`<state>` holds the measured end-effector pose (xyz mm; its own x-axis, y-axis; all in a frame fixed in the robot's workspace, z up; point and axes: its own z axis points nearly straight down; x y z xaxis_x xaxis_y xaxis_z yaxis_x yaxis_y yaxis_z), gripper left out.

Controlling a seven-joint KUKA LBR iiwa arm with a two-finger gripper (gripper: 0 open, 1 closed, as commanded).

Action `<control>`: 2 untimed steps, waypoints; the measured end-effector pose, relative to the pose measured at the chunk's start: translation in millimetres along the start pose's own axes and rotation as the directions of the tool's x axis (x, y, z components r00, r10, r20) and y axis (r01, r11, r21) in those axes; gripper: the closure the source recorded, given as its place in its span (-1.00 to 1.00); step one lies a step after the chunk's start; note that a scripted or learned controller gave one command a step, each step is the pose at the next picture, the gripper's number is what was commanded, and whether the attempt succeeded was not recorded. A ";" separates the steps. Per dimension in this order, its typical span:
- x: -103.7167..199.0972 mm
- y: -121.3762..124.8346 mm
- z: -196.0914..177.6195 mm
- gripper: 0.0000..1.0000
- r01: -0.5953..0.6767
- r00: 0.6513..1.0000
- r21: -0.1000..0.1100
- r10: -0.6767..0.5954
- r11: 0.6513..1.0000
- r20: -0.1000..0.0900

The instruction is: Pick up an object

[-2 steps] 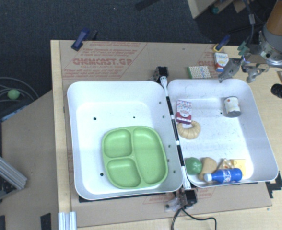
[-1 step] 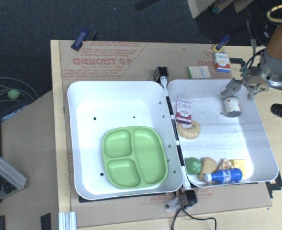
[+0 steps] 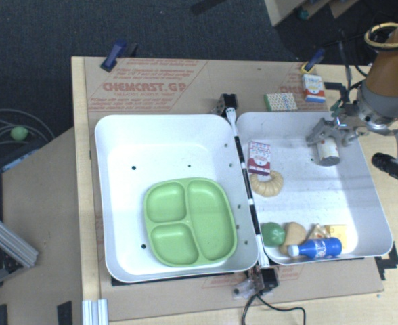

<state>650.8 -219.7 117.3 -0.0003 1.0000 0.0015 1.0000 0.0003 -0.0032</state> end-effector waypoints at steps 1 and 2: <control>4.5 11.2 32.4 -1.00 0.006 1.000 0.002 -0.006 1.000 -0.015; -0.6 11.3 21.1 1.00 0.005 1.000 -0.005 -0.005 1.000 -0.001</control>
<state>662.0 -220.2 96.1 -0.0050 1.0000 0.0021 1.0000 0.0050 0.0020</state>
